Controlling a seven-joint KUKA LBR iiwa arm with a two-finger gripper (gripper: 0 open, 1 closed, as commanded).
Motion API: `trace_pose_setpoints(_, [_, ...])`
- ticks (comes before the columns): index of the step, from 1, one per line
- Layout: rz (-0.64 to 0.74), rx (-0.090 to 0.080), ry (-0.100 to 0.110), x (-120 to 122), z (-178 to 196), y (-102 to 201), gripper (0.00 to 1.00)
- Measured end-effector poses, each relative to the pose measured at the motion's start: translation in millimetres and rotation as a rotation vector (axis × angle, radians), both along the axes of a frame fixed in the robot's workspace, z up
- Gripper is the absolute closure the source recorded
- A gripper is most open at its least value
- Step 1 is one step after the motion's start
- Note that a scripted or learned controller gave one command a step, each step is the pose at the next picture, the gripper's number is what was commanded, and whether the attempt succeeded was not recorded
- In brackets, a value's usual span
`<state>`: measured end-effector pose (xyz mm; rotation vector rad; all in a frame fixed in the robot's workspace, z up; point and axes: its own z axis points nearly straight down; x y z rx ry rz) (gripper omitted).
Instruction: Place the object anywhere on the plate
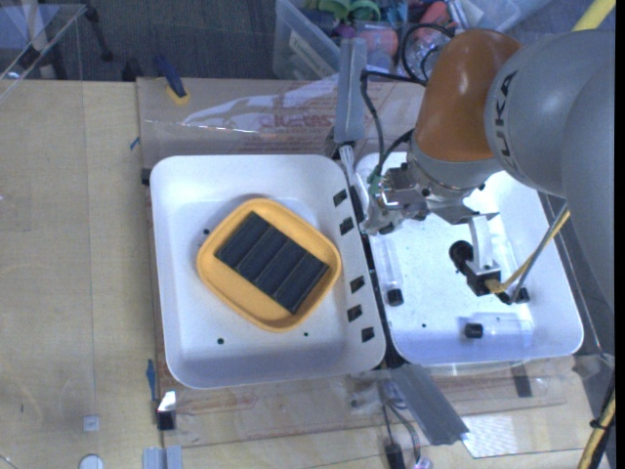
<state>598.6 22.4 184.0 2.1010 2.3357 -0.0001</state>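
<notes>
1. Nearest the camera, a small black block (473, 330) lies in the right bin (547, 345), nearer than the pincer and well apart from it toward the view's right. Something clear beside the block is too faint to make out.
2. A small black piece (394, 296) lies just nearer than the pincer, apart from it.
3. The yellow plate (220, 262) sits in the left bin (186, 345), across the bins' shared wall from the pincer. A dark ridged panel (273, 257) covers its middle; whether this is part of the plate cannot be told.
4. The pincer (379, 215) hangs at the right bin's inner edge. Its tip is lost in glare and shadow, so how far open it is, and whether it has hold of anything, cannot be told.
5. The arm (547, 96) shows the letters "UKA", the start hidden by its curve.
6. Beyond the pincer, a plastic bag (283, 115) on the counter (68, 262) bears reddish print too blurred to read. A clear tub (293, 18) of coloured things is cut off by the top edge.
</notes>
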Motion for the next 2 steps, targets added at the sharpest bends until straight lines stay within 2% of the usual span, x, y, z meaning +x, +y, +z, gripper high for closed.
trace_pose_setpoints(1, [0.036,0.001,0.005,-45.9,29.0,71.4,1.0])
trace_pose_setpoints(2, [0.035,0.001,0.005,-45.8,29.0,70.9,0.0])
